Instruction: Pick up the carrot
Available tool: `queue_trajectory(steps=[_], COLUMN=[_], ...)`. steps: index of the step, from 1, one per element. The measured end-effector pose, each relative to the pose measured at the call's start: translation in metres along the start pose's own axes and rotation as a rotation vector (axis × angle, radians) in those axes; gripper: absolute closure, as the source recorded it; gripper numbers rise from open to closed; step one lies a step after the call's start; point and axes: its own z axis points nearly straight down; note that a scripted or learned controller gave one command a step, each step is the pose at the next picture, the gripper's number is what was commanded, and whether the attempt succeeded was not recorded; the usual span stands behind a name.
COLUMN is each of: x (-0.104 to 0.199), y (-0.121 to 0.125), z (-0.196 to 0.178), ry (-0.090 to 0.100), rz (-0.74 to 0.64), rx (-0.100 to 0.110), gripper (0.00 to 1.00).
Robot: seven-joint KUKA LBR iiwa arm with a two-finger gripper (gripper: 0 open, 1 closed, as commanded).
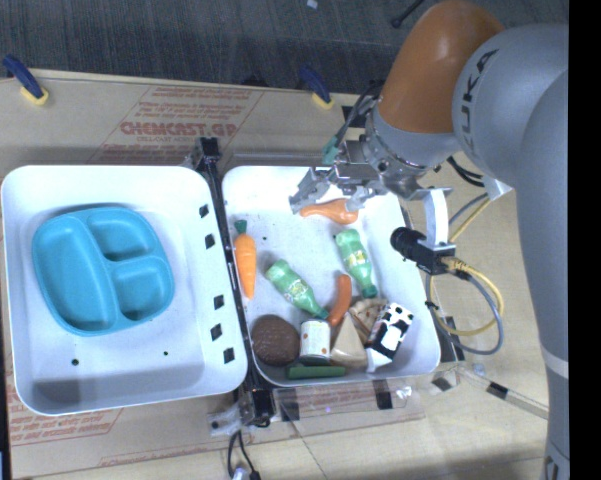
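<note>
Camera view: "CHEMCAST" on cardboard (170, 128)

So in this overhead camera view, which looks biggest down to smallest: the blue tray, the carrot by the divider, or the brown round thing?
1. Blue tray, clearly largest.
2. Carrot and brown round thing look comparable: one long, one round; unranked.

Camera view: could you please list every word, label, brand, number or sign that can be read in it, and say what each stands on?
"CHEMCAST GP": red print on the brown cardboard sheet under the white bins; the smaller red lines around it are too blurred to read.
"KUKA": partly visible dark lettering on the grey arm, read at an angle.
Labels on the two green plastic bottles and the small can: too small to read.
</note>
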Motion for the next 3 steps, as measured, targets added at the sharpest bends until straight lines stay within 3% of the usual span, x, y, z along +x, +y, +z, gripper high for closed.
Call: queue_trajectory(steps=[1,2,3], x=[0.055,0.010,-0.002], y=[0.031,0.017,0.046], z=[0.070,0.067,0.171], ry=[0.000,0.000,-0.001], rz=[0.036,0.206,0.212], rx=[0.009,0.012,0.014], gripper=[0.00,0.00,0.00])
